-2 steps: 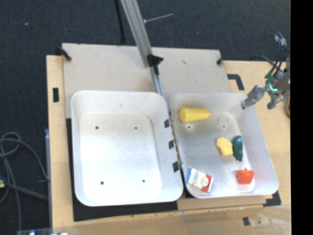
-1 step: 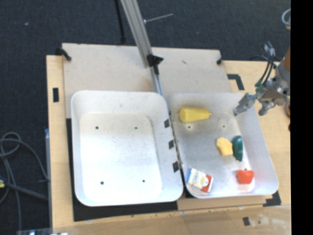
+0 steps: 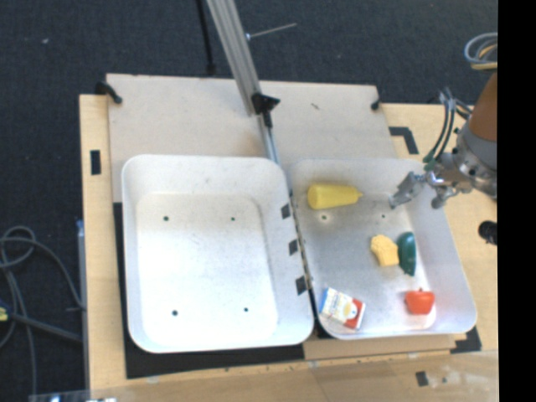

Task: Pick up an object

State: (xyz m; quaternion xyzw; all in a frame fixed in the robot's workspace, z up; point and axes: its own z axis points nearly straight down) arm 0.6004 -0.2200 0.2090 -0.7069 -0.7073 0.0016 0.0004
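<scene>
Right now your gripper (image 3: 417,189) hangs unclenched, holding nothing, at the right bin's (image 3: 459,285) far edge; the yellow wedge (image 3: 333,196) lies to its left, long axis left-right

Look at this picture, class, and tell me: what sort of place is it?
Probably a robotics lab test bench. A robot arm's gripper reaches over two shallow white bins on a wooden board, one holding small toy-like items such as a yellow wedge, with cables lying on dark carpet.
</scene>
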